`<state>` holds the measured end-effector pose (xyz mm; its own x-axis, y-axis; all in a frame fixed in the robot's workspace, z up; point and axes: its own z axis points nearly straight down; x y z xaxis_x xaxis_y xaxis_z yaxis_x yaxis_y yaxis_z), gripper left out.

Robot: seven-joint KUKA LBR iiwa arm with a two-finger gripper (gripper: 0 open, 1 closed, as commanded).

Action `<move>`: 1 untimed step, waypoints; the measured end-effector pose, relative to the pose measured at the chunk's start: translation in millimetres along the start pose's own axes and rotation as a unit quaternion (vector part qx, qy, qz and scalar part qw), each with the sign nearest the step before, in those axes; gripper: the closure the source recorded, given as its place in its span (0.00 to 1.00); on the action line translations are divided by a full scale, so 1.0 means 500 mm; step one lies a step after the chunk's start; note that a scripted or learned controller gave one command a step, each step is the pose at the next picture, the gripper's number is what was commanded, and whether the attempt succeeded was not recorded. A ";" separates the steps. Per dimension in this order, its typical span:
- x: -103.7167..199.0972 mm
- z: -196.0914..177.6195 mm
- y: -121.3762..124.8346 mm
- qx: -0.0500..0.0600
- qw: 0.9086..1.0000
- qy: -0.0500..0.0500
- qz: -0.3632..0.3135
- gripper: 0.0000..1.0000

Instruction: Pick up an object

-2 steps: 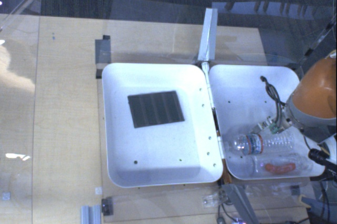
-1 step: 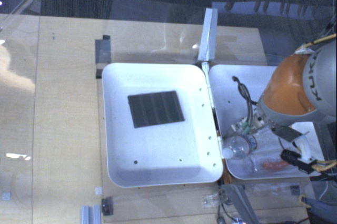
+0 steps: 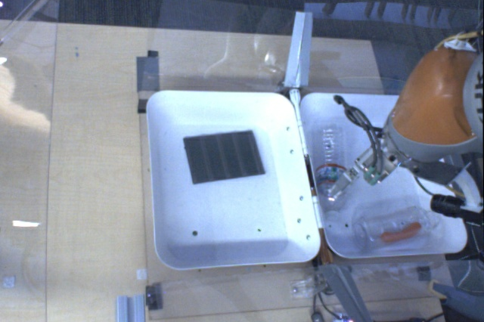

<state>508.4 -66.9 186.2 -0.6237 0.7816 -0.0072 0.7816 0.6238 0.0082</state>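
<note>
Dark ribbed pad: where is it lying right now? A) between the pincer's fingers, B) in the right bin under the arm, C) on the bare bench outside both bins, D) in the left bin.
D: the dark ribbed pad lies flat on the floor of the left bin, apart from the pincer, which is over the right bin.

Pale wooden bench (image 3: pixel 91 162) bears two white bins (image 3: pixel 227 245), apparently touching

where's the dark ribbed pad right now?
The dark ribbed pad lies flat in the left bin, upper middle of its floor, well left of the gripper over the right bin.
</note>
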 end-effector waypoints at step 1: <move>-0.101 0.193 0.043 -0.003 0.997 -0.002 0.073 0.00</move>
<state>557.7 -93.1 90.5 -0.5033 0.8641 -0.0104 0.8639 0.5034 0.0148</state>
